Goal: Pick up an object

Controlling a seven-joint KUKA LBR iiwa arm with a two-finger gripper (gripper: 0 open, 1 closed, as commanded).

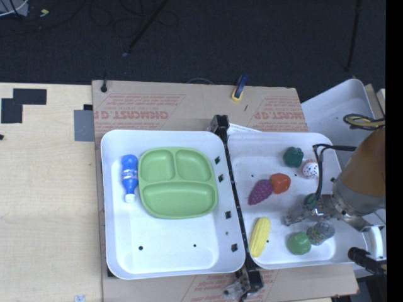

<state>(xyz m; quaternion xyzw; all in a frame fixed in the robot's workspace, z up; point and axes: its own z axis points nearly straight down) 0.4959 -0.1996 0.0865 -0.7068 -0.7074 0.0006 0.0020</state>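
L bin [119,244], frame centre-left, is being occupied by a green 3-compartment plate [177,182] and a blue bottle [129,176] at its left. R bin [277,142] is holding corn [259,236], purple grapes [260,192], an orange item [280,182], a dark-green item [293,156], a speckled ball [310,168] and a smooth green ball [300,243]. Gripper [313,218] is being held low, lower right, just above the green ball; grip state cannot be told.

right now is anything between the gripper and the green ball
Nothing visible. The gripper hangs in the right bin right beside the green ball, with only bare bin floor between them. The corn lies off to the side.
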